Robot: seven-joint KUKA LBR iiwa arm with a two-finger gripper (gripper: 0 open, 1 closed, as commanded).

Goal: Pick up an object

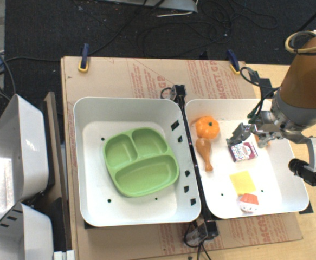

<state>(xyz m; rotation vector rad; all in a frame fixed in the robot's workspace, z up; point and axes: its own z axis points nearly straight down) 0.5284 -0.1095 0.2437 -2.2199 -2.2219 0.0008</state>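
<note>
Over the right bin [288,199], the jaws [248,137] hang spread apart just above a small maroon carton [243,151], holding nothing

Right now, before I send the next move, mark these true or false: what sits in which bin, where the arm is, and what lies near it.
1. The green divided plate lies in the left bin. True.
2. The orange pumpkin lies in the left bin. False: it is in the right bin, near the divider.
3. The gripper is above the right bin, close to the purple packet. True.
4. The yellow block sits on the green divided plate. False: it lies on the right bin's floor, below the purple packet in the view.
5. The drumstick lies just below the orange pumpkin. True.
</note>
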